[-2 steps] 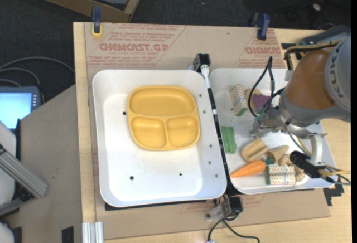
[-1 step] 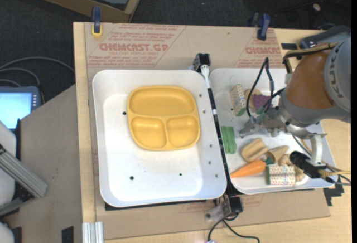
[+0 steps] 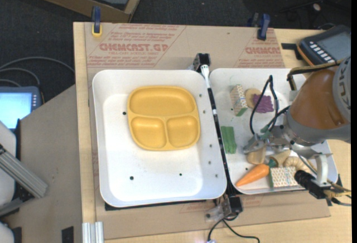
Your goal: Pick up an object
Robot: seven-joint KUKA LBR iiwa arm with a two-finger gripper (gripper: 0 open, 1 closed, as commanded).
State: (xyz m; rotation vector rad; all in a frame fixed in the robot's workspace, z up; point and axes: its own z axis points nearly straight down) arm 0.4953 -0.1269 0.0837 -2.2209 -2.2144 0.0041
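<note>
The grey arm's gripper (image 3: 262, 147) hangs low over the right white bin (image 3: 223, 77), near an orange plastic carrot (image 3: 252, 174); its grip cannot be told, and nothing looks lifted yet.

We take this for a robotics lab or test workshop. Our signs: a brown board bench top (image 3: 167, 47) printed with red lettering and held by blue clamps (image 3: 96, 20), two shallow white plastic bins (image 3: 111, 125) set side by side, loose black cables (image 3: 33, 66) on dark grey carpet (image 3: 39, 19), a lit blue screen (image 3: 14, 105), and a black handheld control pendant (image 3: 326, 47).
</note>
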